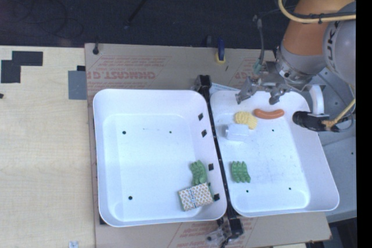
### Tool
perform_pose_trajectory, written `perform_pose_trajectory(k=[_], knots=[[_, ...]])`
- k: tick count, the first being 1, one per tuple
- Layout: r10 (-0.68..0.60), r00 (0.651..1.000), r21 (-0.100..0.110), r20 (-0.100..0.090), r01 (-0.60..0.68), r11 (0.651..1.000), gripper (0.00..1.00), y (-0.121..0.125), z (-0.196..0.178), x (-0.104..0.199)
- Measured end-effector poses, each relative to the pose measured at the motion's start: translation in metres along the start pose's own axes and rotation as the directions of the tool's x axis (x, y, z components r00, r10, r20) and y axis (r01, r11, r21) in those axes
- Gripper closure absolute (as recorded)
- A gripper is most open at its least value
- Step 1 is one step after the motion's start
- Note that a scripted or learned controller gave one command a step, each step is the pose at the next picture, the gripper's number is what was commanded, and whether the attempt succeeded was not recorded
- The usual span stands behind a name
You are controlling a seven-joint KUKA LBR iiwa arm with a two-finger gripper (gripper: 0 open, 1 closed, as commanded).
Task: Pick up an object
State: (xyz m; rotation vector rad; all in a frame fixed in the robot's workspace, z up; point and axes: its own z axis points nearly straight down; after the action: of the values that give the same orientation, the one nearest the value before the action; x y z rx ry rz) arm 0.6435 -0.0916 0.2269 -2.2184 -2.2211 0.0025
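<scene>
My gripper (pixel 258 99) hangs over the far edge of the right bin (pixel 317 183), open, with nothing between its fingers. Just in front of it lie an orange sausage (pixel 268 114) and a yellow corn-like piece (pixel 246 119). A pale whitish block (pixel 237 132) sits beside the corn, nearer the bin's left wall. Further forward in the same bin lies a green knobbly piece (pixel 239 171).
The left bin (pixel 116 125) holds a second green knobbly piece (pixel 199 172) and a beige patterned block (pixel 195 196), both in its near right corner. A black divider (pixel 212 142) runs between the bins. The arm's orange band (pixel 314 14) rises at the upper right.
</scene>
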Motion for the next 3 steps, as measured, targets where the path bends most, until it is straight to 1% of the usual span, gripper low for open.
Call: perform_pose_trajectory(k=[1, 2, 3], knots=[[-0.002, 1.0, 0.0, 0.0, 0.002, 1.0, 1.0, 0.0, -0.01, 0.0], [-0.002, 1.0, -0.012, 0.003, 0.002, 1.0, 1.0, 0.001, -0.107, -0.012], [0.008, 1.0, 0.002, 0.002, -0.008, 1.0, 1.0, -0.083, -0.102, -0.071]])
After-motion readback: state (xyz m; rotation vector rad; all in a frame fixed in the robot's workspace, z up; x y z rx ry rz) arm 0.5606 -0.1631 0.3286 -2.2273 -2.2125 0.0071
